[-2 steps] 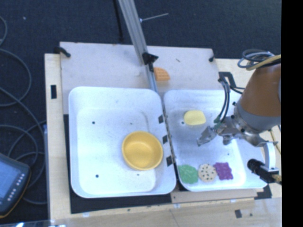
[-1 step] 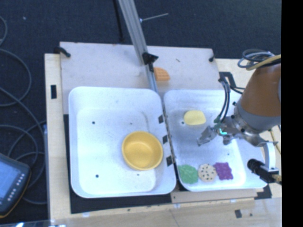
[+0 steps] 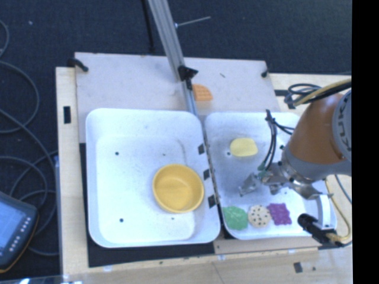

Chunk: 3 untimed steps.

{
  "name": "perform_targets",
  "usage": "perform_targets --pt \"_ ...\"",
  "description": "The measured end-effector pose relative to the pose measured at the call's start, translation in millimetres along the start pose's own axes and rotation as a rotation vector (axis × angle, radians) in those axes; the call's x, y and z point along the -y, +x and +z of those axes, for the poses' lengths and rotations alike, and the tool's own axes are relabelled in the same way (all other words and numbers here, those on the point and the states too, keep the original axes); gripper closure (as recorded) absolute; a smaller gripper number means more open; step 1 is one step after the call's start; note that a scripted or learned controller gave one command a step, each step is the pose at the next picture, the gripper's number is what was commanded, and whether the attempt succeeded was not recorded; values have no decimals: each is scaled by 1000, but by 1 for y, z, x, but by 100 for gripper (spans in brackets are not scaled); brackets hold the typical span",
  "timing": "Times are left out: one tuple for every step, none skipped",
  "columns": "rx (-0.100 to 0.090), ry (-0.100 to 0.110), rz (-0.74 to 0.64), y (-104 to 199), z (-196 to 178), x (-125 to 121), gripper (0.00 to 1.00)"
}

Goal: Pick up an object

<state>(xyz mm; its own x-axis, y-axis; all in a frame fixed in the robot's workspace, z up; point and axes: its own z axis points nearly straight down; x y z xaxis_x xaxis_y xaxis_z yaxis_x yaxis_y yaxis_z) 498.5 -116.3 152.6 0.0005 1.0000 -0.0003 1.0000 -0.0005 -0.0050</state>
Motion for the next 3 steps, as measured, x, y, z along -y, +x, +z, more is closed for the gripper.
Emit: perform_targets --pt "1 -3 0 -1 52 0 0" --pt "0 -10 6 -2 39 -2 100" --pt "1 -12 -4 -4 -6 -9 100"
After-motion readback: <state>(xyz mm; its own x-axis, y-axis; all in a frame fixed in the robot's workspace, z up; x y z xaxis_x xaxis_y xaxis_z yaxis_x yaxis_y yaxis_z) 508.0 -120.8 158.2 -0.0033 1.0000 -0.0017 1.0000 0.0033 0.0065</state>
